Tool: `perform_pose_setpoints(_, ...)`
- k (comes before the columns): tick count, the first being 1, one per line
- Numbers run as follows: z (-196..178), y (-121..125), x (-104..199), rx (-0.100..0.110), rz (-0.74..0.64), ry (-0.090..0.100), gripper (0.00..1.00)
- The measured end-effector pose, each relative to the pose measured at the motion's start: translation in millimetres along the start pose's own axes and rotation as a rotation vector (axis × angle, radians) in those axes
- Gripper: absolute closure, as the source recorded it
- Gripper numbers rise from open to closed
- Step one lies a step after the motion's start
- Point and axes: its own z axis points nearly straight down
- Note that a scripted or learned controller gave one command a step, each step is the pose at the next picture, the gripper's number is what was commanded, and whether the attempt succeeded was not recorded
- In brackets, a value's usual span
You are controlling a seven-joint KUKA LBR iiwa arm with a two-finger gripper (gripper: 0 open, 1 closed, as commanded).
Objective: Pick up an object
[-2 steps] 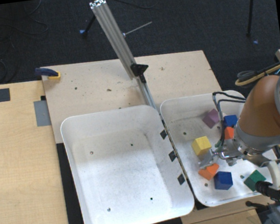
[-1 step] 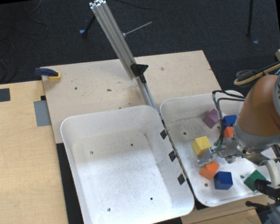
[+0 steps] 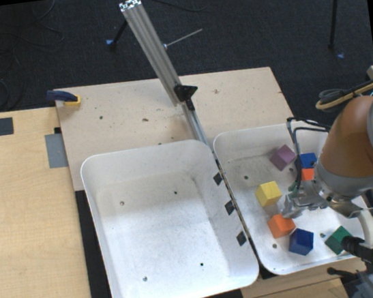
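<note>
down on the bench sit two white bins side by side. the left bin (image 3: 110,190) has only little dark specks on its floor. the right bin (image 3: 241,145) has the small blocks in it.

the arm (image 3: 351,146) comes in from the right. its big orange band hangs over the right side of the right bin. below the band is the gripper (image 3: 294,202), grey and shiny, low over the bin floor. it is too small and blurry to tell how it is set, and no block can be seen held in it.

the yellow block (image 3: 269,192) lies just left of the gripper, very near it. the orange block (image 3: 280,224) lies just below the gripper, near the front of the bin. the dark blue block (image 3: 301,241) is right beside the orange one, a bit nearer the front edge. the green block (image 3: 338,240) is off to the right of the blue one, by the bin's front corner.

further back, the purple block (image 3: 283,157) sits alone near the middle of the bin. a light blue block (image 3: 306,160) is just to its right, close to the arm, and a small orange-red block (image 3: 307,175) peeks out under it, partly hidden by the arm.

a long metal bar (image 3: 153,49) leans up from between the two bins toward the top.
</note>
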Motion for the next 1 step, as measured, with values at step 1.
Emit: perform_pose_setpoints(1, -48.9, 10.8, -4.5, 0.014, -0.006, 0.0, 1.0)
